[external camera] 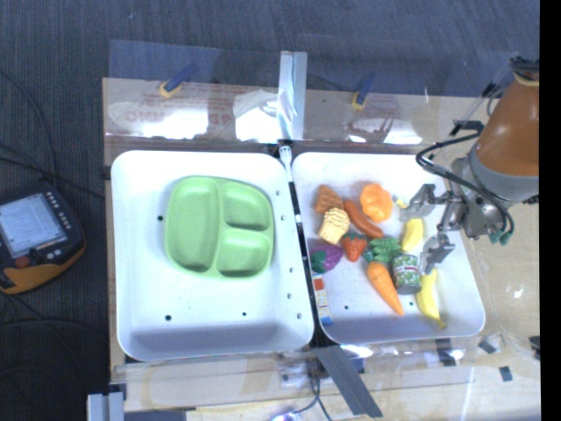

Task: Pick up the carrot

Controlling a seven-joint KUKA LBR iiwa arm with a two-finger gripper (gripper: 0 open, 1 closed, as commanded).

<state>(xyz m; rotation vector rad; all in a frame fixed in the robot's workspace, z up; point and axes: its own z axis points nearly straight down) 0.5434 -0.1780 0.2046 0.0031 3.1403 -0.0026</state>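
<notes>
Carrot (384, 287) lies loose among toy food in the right bin (469, 318), the hand (431, 224) spread open above, nothing grasped.

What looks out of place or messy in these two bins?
Nothing is spilled or broken. The toy food, carrot included, lies jumbled in the right bin, while the green plate sits tidy in the left bin.

floor: dark carpet (53, 60) | bench: tan top (517, 279) | left: handheld pendant (35, 226)
</notes>
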